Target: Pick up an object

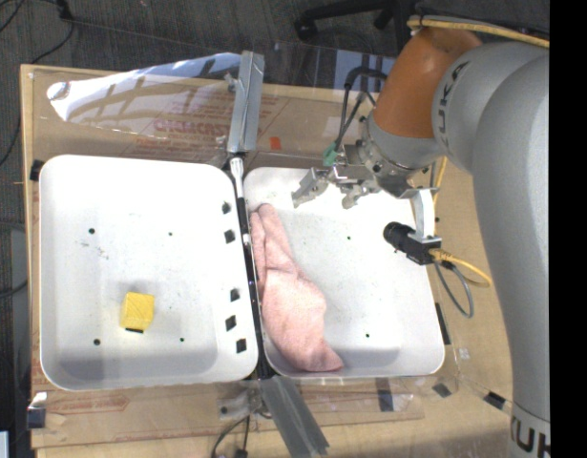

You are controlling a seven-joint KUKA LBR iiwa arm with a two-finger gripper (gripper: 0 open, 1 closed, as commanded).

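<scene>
Pink cloth point(288, 294) is our likeliest pick here, and it lies crumpled along the left wall of the right bin point(408, 342), running from near the top edge down to the bottom corner, pressed against the divider between the bins. The gripper point(333, 187) hangs over the upper part of that same bin, up and to the right of the cloth's top end, apart from it. We see its fingers point(307, 189) spread apart with nothing between them, so nothing is held yet.

To do this well, we judge that we want to slide left and down so the fingers straddle a raised fold, not the flat edge. The thick bunched part in the lower half looks like the best bite. We should keep off the bin wall, because a finger landing on the rim would block the close. Soft fabric will sag and drag, so we should close fully before we lift, and lift straight up.

Now the count. We have two white bins on the counter point(274, 127): the left bin point(73, 198) and the right one. One pink cloth. One small yellow block point(137, 311), sitting alone in the lower left of the left bin, well apart from the gripper. One arm point(484, 132), one gripper.
</scene>
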